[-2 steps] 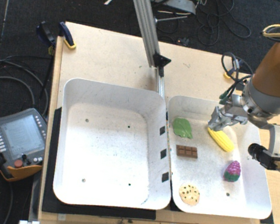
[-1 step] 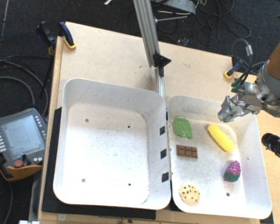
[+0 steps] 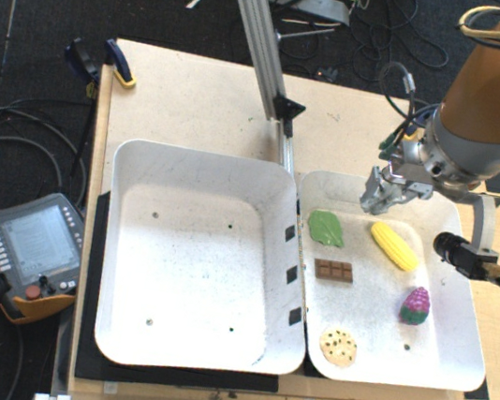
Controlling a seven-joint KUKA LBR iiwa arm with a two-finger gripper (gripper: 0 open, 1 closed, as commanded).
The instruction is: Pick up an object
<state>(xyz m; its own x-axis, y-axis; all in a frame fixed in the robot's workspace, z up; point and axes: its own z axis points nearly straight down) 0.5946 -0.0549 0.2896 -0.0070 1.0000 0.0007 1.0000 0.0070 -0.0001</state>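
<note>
Five objects lie in the right bin (image 3: pixel 465 359) under the jaws (image 3: pixel 378 202).
The jaws hang empty above the bin's far edge, spacing unclear; corn (image 3: pixel 394 246) nearest, leaf (image 3: pixel 326 227) just left.

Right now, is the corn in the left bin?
No. The corn lies in the right bin, just below the gripper.

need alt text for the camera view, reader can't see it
A grey and orange robot arm reaches in from the right, its gripper hovering over the far edge of the right white bin, which holds a green leaf, corn cob, chocolate bar, purple grapes and cookie. The left bin sits alongside.
</note>
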